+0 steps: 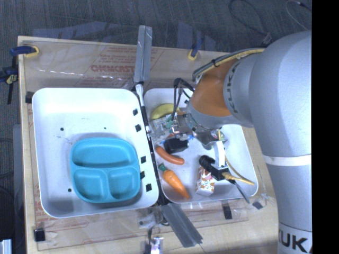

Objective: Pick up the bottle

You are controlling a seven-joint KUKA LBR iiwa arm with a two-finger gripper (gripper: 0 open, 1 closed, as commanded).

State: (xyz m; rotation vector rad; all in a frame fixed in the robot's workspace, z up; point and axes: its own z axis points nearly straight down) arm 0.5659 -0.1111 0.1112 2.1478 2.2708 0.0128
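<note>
In the right bin (244,147), a small pale bottle with green on it (161,125) lies near the left wall, just below a yellow-green fruit (163,110). It is partly hidden by the arm's wrist. My gripper (179,133) hangs low over the upper left part of this bin, right beside the bottle. The orange band and grey arm cover it from above. A black thing (175,144) sits directly under the gripper.
An orange-red sausage shape (170,156), a carrot (174,182) and a small printed carton (205,184) lie in the right bin's front half. The left bin (47,115) holds a blue divided tray (105,169). A divider (143,136) separates the bins.
</note>
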